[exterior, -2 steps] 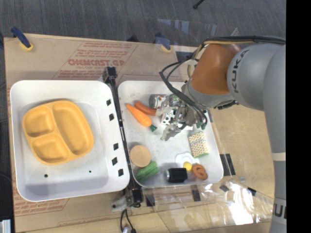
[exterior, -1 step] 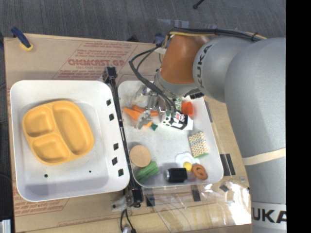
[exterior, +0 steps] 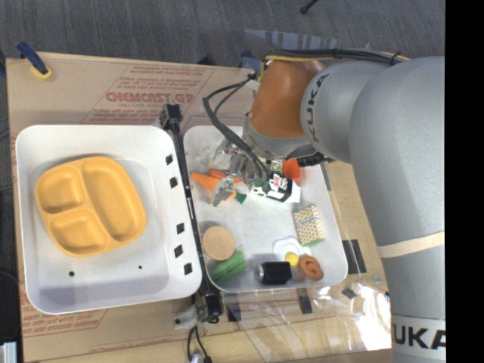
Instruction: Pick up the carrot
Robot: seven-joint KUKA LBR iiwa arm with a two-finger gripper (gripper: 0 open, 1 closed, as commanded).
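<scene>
Sitting side by side on the bench, two shallow white plastic bins hold everything. The left bin (exterior: 30, 278) carries a yellow plastic plate with three compartments (exterior: 89, 204). The right bin (exterior: 261, 221) is crowded.

A round flat tan disc (exterior: 218, 242) lies near that bin's lower left corner and serves as the marker here. Just below the disc, touching it, lies a green rounded vegetable toy (exterior: 229, 266). Further right of the disc, along the bin's lower wall, stand a short black cylinder (exterior: 275, 272) and a brown ring-shaped doughnut toy (exterior: 310, 267), with a small white rounded piece (exterior: 286, 246) just above them. Right of the disc and a little higher lies a speckled pale rectangular block (exterior: 308, 224).

The orange tapered carrot (exterior: 203, 178) lies above the disc, near the bin's left wall, pointing sideways. The grey metal gripper (exterior: 227, 187) is down at the carrot's right end, directly above the disc, with a small green piece (exterior: 240, 198) just beside it. Whether it is spread or closed, and whether it grips the carrot, cannot be told.
</scene>
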